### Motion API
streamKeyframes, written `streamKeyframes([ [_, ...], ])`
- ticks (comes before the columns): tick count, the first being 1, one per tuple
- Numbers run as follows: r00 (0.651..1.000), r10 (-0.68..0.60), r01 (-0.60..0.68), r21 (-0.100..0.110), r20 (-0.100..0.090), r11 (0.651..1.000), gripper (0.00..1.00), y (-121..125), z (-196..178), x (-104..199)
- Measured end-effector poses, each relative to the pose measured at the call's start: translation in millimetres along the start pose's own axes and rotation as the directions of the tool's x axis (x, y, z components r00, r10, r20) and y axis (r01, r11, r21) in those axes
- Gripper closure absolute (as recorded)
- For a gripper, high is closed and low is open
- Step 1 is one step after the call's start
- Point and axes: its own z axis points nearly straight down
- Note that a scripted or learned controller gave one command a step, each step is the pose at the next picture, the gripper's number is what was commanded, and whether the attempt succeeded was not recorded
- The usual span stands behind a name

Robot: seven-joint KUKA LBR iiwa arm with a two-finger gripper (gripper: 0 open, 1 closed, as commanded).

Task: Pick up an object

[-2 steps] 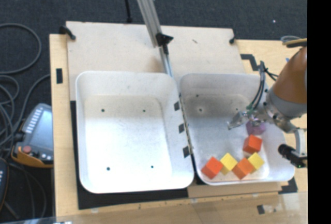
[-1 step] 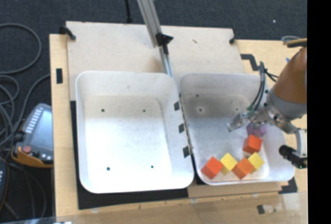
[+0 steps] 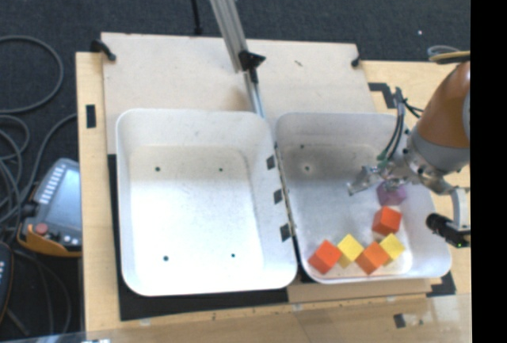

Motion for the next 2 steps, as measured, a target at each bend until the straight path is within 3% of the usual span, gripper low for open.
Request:
streamKeyframes([
  [2, 1.000, -0.001, 0.001, -0.017, 0.011, 1.000, 0.00, -16.6, 1.0, -2.0],
])
